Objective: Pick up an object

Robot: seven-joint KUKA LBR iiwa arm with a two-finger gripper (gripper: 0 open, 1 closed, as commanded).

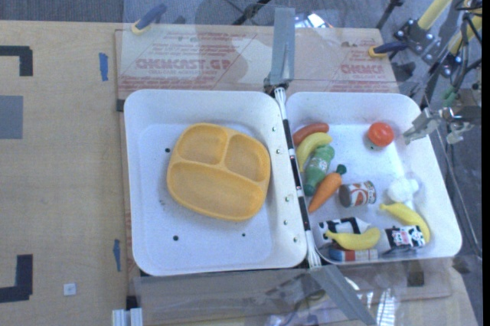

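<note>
The right bin (pixel 429 240) holds several toy foods. Along its left side lie a red sausage (pixel 310 132), a yellow banana (pixel 312 145), a green bottle (pixel 318 166) and an orange carrot (pixel 325 191). A red tomato (pixel 380 134) sits at the back and a brown can (pixel 357 194) in the middle. A white lump (pixel 402 187), a second banana (pixel 406 214), a third banana (pixel 354 239) and two black-and-white cartons (pixel 403 238) lie toward the front. Grey metal parts of my gripper (pixel 438 124) hang over the bin's right rim, right of the tomato and touching nothing.
The left bin (pixel 145 240) carries a yellow divided plate (pixel 219 171). A raised divider (pixel 291 179) separates the two bins. Tripod legs and yellow cables (pixel 444 3) crowd the back right corner. Clear plastic sheeting (pixel 199 60) lies behind the bins.
</note>
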